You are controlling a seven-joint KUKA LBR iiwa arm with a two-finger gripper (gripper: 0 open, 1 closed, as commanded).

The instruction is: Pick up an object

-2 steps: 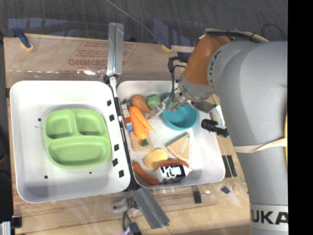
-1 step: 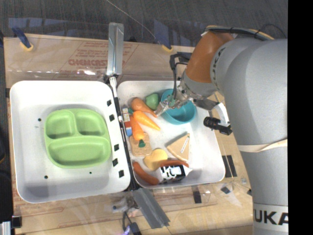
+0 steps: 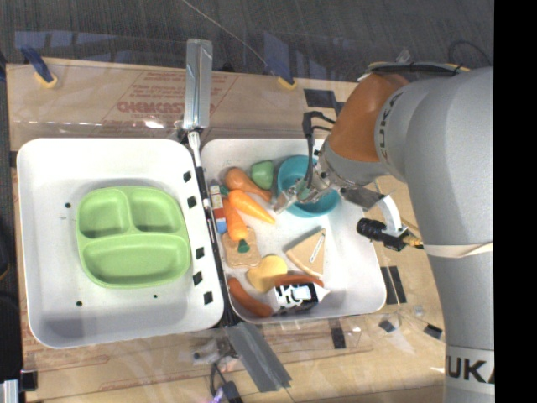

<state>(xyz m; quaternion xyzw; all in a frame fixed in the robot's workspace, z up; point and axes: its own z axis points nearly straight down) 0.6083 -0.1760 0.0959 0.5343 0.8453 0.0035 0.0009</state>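
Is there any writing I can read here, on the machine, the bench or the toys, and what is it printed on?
"UKA": white letters on the grey robot arm, cut off at the view's edge.
Red printing on the clear sheet over the bench: reversed and too blurred to read.
Black-and-white markings on a toy package in the right bin: too small to read.
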